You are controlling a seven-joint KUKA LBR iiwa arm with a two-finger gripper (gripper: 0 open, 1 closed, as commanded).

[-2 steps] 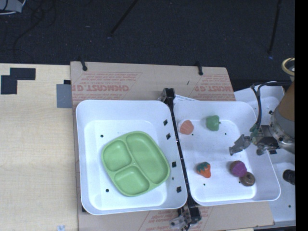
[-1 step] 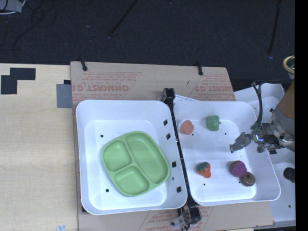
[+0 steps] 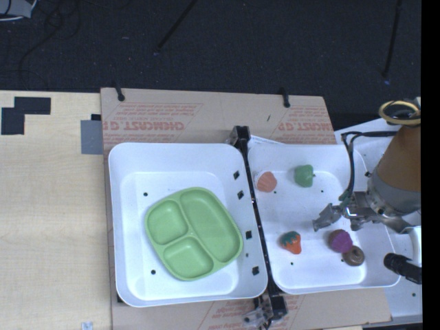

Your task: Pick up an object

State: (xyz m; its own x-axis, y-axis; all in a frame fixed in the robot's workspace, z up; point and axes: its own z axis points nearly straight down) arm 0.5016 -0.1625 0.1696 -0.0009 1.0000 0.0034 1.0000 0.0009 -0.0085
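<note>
The camera view looks down on two shallow white bins side by side. The left white bin carries a light green plastic plate with three compartments, lying flat near its middle. The right white bin holds the small objects that could be picked: a pale orange rounded piece near the divider, a green rounded toy just to its right, an orange-red and green toy shaped like a small fruit lower down, a purple rounded toy, and a small brown ring-shaped piece just beside the purple one.

The grey arm with the orange band reaches in from the right, and its two-finger gripper sits low over the right bin, just above the purple toy in the view and apart from the other pieces. Whether the pincer is released or clenched cannot be told; the metal parts at its tip are too small and cluttered to read.

As a judgement, the task stands at an early point: every object appears to rest on the bin floor and none is seen lifted. The descent, closing on one piece, most likely the purple toy, and the lift all seem to remain.
</note>
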